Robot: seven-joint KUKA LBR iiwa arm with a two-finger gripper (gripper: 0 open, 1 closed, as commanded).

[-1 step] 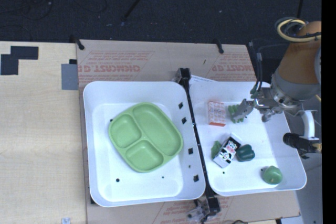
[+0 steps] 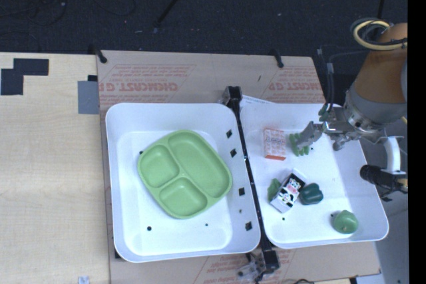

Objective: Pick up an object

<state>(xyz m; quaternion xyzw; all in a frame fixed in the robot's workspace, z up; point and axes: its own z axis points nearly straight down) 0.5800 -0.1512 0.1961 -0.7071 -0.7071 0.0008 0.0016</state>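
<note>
- A grey KUKA arm with an orange band reaches over the far right side of the right bin, its gripper hanging low above the bin floor beside a small orange-and-white packet.
- Whether the tool is spread or closed cannot be told from this angle; a small green thing shows right at its tip, but it is too small to say whether it is part of the tool or a separate item, and nothing can be called held.
- The packet lies flat near the bin's far left part, just beside the divider between the two bins. It looks light, thin and soft, likely to slide or buckle; a pinch across its short width seems the safest hold.
- Toward the near side sits a black-and-white carton, touching a green piece on its left and a dark green toy pepper on its right. The carton looks stiff and light, with flat sides that suit a squeeze, though its neighbours crowd it.
- A light green rounded toy rests alone by the near right corner; smooth and curved, it may slip from the grasp.
- The left bin carries a green divided plate, wide, shallow and hard to grip except at its rim.
</note>
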